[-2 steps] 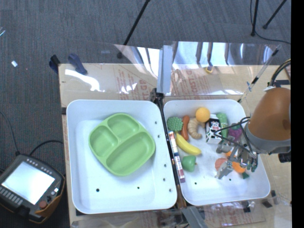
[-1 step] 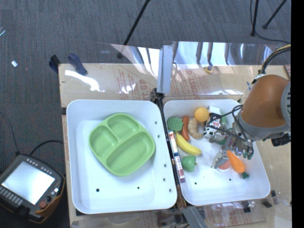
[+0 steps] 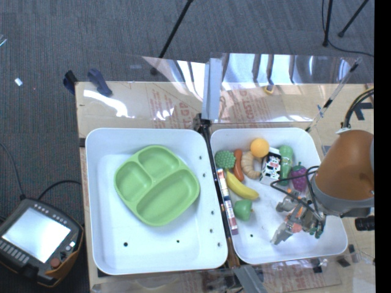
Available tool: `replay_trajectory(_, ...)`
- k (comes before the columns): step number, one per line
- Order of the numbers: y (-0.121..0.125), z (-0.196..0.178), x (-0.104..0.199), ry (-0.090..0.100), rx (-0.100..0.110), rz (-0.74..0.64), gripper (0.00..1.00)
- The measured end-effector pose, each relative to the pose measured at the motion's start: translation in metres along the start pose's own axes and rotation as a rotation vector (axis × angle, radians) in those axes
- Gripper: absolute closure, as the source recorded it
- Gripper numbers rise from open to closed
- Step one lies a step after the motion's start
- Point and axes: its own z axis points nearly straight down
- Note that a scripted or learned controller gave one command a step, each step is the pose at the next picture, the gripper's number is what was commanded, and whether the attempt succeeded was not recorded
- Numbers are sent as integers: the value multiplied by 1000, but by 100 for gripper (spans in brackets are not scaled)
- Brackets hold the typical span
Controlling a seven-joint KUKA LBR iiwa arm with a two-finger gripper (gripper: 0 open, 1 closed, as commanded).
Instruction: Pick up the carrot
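grey carpet surrounds the bench (image 3: 110,105), where the gripper (image 3: 297,224) hangs low in the right bin (image 3: 333,237), its jaws' state unreadable, while the carrot (image 3: 238,165) lies well off toward the left bin (image 3: 98,157), among crowded toy food.

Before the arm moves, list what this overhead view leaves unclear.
- Small orange-red carrot: mostly hidden between the yellow banana and green bumpy vegetable.
- Two-finger gripper: blurred, finger state unreadable.
- Shallow white right bin: its right side covered by the grey-and-orange arm.
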Motion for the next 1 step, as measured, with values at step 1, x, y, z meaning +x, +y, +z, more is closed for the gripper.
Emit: replay_trajectory(1, -12, 6, 63, 10, 2, 193, 0)
